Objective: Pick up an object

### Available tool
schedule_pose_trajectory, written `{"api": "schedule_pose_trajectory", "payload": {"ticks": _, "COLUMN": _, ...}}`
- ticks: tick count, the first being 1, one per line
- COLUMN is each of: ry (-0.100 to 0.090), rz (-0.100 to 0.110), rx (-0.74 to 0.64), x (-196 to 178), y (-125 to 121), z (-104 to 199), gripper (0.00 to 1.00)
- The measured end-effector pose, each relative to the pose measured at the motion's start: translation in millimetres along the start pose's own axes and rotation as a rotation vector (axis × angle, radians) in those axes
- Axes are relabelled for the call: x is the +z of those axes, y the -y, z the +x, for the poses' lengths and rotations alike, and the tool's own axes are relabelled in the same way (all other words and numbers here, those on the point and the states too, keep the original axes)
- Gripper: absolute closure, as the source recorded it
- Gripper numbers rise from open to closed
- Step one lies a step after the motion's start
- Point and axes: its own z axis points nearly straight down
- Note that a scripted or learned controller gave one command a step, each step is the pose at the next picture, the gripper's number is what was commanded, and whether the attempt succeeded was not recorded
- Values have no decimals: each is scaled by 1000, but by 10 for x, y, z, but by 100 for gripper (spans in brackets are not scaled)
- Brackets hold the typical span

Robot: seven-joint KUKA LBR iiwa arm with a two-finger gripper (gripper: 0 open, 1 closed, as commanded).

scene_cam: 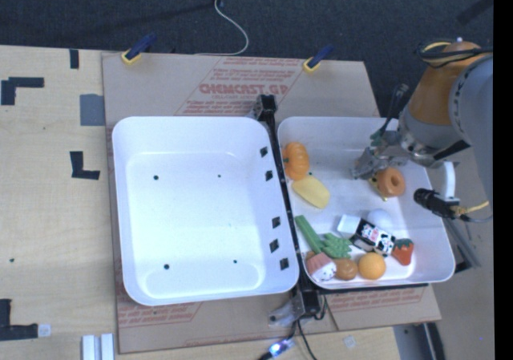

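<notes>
The right bin (437, 274) holds several small toys. A brown ring-shaped doughnut (391, 183) lies near its right wall. My gripper (370, 163) hangs low over the bin, just left of and above the doughnut, close to touching it. Further left lie an orange pumpkin-like toy (296, 159) and a yellow fruit (311, 191). Along the front are a green vegetable (322, 239), a black-and-white toy (375, 236), a red strawberry (403, 251), an orange ball (371, 265) and a brown ball (346, 268). Nothing shows clearly between the gripper's tips.
The left bin (120, 190) sits beside the right one, with a black divider clamp (266, 107) between them at the back. Both rest on a cardboard sheet (232, 82) held by blue-yellow clips. The grey arm (449, 110) comes in from the right, above the bin's right wall.
</notes>
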Motion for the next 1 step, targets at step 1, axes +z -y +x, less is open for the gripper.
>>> {"api": "schedule_pose_trajectory", "payload": {"ticks": 1, "ry": 16, "rz": -5, "rx": -5, "x": -106, "y": -420, "z": 765, "gripper": 100}}
